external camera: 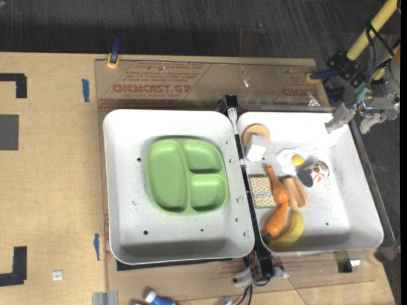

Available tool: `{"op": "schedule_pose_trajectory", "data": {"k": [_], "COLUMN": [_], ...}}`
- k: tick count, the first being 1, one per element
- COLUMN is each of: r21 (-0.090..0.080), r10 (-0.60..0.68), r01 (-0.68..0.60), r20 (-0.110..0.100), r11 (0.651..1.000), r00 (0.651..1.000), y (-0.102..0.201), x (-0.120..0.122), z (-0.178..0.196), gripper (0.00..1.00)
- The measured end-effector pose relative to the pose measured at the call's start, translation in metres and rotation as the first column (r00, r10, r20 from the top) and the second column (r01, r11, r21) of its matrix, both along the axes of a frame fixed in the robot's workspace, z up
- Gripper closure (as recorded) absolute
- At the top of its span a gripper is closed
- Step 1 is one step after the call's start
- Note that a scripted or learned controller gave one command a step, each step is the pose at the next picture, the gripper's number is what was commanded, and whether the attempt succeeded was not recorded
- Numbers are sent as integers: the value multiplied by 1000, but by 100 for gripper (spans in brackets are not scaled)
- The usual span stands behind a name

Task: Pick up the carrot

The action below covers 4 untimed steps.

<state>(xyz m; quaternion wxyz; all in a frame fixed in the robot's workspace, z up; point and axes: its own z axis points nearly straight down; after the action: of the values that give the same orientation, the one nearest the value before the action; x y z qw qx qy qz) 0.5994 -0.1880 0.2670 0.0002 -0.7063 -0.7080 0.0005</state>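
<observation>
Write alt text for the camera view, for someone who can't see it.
An orange carrot lies among toy foods in the right white bin, touching a yellow banana. The robot's hand hovers over that bin's upper right corner. The left white bin holds a green divided plate.

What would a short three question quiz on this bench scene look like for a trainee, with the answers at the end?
1. True or false: the carrot lies in the left bin.
2. Which item touches the carrot's lower end? A) the banana B) the green divided plate C) the fried egg toy
3. Fill in: the tool hovers near the right bin's upper ____ corner.

Key
1. False: it lies in the right bin, near the front wall.
2. A: the banana curves beside the carrot's lower end.
3. Right, well away from the carrot.
</observation>
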Motion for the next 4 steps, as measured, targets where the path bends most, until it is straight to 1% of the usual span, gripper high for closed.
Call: {"op": "schedule_pose_trajectory", "data": {"k": [1, 2, 3, 4], "r21": [3, 4, -13, -28], "r10": [-17, 84, 211, 208], "r01": [17, -84, -210, -207], "r20": [-8, -4, 44, 56], "r11": [1000, 996, 978, 978], "r00": [1000, 996, 977, 977], "y": [5, 89, 91, 86], "x": [-24, -72, -93, -90], "z": [-109, -153, -167, -154], "gripper": [0, 0, 0, 100]}}
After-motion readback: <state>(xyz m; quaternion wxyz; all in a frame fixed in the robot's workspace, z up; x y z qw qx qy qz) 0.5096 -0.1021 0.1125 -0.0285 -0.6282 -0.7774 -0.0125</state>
